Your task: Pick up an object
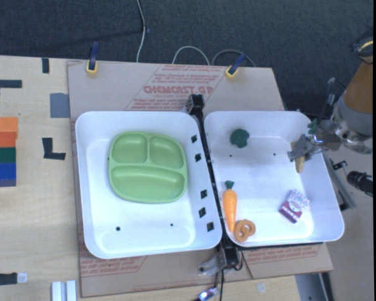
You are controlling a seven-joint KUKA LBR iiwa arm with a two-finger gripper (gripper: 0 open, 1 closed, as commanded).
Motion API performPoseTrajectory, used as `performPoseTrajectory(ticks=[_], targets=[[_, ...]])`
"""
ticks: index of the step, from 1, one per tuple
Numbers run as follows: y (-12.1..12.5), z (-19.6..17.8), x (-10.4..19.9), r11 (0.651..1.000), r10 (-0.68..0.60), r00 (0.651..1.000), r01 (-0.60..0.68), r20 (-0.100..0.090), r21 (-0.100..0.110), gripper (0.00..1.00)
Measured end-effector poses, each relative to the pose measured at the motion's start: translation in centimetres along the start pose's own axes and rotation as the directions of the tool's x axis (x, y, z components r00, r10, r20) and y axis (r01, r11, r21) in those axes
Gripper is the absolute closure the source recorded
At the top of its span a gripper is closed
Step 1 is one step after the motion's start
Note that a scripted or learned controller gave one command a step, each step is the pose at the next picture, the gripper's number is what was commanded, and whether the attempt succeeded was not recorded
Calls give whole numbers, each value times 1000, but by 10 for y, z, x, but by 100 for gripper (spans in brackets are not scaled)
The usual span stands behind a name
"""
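The right bin (313, 187) holds a dark green broccoli piece (239, 137) near its back, an orange carrot (229, 207) along its left wall, a tan pretzel ring (244, 230) at the front left, and a purple-and-white packet (293, 206) at the front right. My gripper (299, 157) hangs over the right bin's right side, well right of the broccoli and above the packet. Nothing shows between its fingers.
A green divided plate (148, 167) lies in the left bin (94, 231). Both bins rest on a cardboard sheet (175, 86) held by clamps. Coloured blocks (1, 152) are stacked at the far left of the bench.
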State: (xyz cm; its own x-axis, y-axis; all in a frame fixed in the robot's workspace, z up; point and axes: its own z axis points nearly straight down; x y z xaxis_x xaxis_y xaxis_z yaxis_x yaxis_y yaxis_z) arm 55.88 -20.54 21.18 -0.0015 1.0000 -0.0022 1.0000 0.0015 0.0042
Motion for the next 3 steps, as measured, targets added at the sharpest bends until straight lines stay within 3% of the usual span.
performPoseTrajectory(ticks=[1,2,3], targets=[[6,-46,-6,1000,0,1000,0,0,1,100],[7,-60,-6,1000,0,1000,0,-2,5,100],[23,-44,48,1000,-5,1000,5,-4,7,100]])
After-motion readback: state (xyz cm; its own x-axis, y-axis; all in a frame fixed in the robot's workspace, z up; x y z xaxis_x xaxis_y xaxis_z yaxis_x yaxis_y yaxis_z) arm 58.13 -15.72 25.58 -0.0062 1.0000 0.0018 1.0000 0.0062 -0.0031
